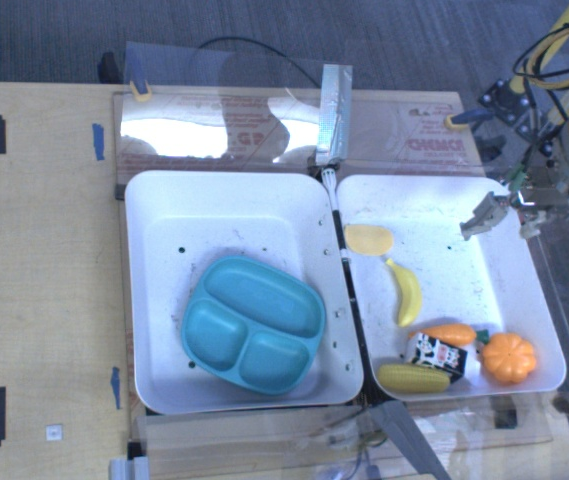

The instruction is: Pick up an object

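End effector [486,213] above toy-filled right bin [524,278]

Grey arm [539,183] with orange band, trailing yellow and black cables.

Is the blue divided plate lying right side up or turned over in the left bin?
Right side up: the blue divided plate shows its three hollow compartments facing upward, resting on the floor of the left bin.

The left bin [154,268] holds a blue divided plate [254,324]. The right bin [524,298] holds a banana [406,291], a corn cob [413,377] and a small pumpkin [509,357], with the gripper [494,213] at its upper right edge.
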Available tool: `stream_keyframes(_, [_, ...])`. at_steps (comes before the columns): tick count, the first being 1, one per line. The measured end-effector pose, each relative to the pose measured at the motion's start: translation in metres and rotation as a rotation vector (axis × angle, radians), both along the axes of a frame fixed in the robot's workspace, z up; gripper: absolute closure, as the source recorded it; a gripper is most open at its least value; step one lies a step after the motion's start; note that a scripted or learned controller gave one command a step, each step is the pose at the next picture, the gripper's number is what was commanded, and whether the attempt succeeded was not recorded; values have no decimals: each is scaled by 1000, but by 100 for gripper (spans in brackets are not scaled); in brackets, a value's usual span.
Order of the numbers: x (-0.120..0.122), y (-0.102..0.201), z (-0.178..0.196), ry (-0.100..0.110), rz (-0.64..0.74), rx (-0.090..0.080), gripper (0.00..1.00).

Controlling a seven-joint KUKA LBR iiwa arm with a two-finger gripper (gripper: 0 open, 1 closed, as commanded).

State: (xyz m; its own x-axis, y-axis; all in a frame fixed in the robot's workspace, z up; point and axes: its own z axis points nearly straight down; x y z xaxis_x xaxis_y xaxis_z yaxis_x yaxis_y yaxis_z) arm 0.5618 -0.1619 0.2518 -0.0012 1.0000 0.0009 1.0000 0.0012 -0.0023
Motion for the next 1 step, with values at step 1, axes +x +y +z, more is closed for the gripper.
stream_keyframes(1, [-18,41,-149,9,-12,1,0])
